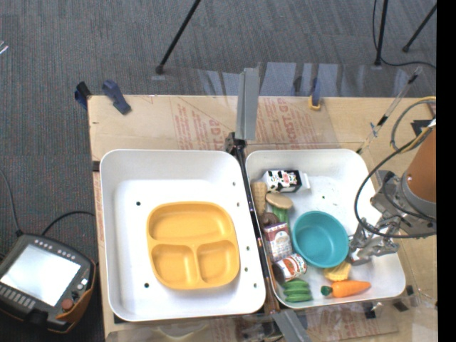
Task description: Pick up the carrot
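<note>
The carrot (pixel 347 288), orange with a small green top at its left end, lies flat near the front right corner of the right bin (pixel 370 169). My gripper (pixel 365 250) hangs over the bin's right side, just above and slightly right of the carrot. It sits beside the teal bowl (pixel 320 238), and nothing is visibly held in it. The arm with its orange band (pixel 427 166) comes in from the right edge.
A small yellow piece (pixel 338 271) lies between the bowl and the carrot. Cans (pixel 278 239), a green pod (pixel 297 291), a cow-print carton (pixel 283 181) and other toy foods line the right bin's left side. A yellow divided plate (pixel 192 244) sits in the left bin (pixel 128 184).
</note>
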`<action>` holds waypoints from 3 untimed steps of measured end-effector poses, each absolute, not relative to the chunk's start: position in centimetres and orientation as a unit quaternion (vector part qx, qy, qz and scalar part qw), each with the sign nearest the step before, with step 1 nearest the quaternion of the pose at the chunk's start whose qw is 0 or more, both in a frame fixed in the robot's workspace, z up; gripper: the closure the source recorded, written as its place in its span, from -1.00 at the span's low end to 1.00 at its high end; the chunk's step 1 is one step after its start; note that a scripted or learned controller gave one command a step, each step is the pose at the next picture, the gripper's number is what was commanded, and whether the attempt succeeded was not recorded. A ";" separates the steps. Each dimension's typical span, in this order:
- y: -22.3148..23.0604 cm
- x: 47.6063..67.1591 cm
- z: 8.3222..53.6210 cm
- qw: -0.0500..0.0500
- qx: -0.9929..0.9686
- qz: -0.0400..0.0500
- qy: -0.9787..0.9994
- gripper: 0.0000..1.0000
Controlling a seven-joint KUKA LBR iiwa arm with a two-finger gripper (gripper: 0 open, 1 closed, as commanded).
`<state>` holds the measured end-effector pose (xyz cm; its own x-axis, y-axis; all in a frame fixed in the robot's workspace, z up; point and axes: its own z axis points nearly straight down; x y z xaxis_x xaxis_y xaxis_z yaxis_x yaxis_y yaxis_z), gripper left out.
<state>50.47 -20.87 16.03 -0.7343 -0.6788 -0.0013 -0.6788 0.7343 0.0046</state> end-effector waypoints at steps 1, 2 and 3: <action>-21.5 49.9 9.6 -0.004 0.258 0.003 -0.966 1.00; -18.6 54.2 9.9 -0.006 0.052 0.001 -0.999 1.00; -9.8 52.6 9.7 -0.003 -0.133 0.003 -0.991 1.00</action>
